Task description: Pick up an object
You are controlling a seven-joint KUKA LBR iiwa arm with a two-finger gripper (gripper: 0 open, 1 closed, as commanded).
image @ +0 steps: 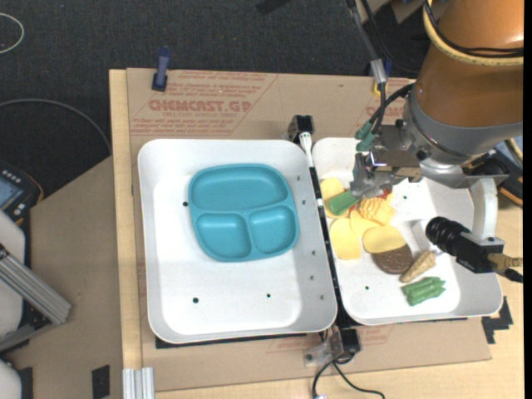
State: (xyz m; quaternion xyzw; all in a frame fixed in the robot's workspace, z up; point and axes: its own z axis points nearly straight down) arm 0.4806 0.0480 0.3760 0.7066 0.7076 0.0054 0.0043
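Nearest, at the front edge of the cardboard sheet (249, 364), a small clamp (342, 342) where the two bins meet. Just beyond, in the right bin (465, 306), a green ridged piece (422, 290) lying near the front wall. Behind it, a tan cone-like piece (418, 264) touching a brown disc (392, 260), and against the disc's far side a pale yellow round piece (381, 239). Beside that, toward the dividing wall, a yellow chunk (347, 241). Further back, an orange-and-yellow ridged item (371, 212), a flat green piece (342, 204) and another yellow lump (332, 189), all crowded together near the bin's left wall. In the left bin (166, 289), a teal divided plate (243, 210) lying flat near the middle. Over the far end of the food pile, the gripper (363, 188), lowered close to the flat green piece; open or shut cannot be told, and nothing seen held. Farthest, a black clip (301, 128) between the bins and a blue clip (160, 71) on the cardboard's back edge.
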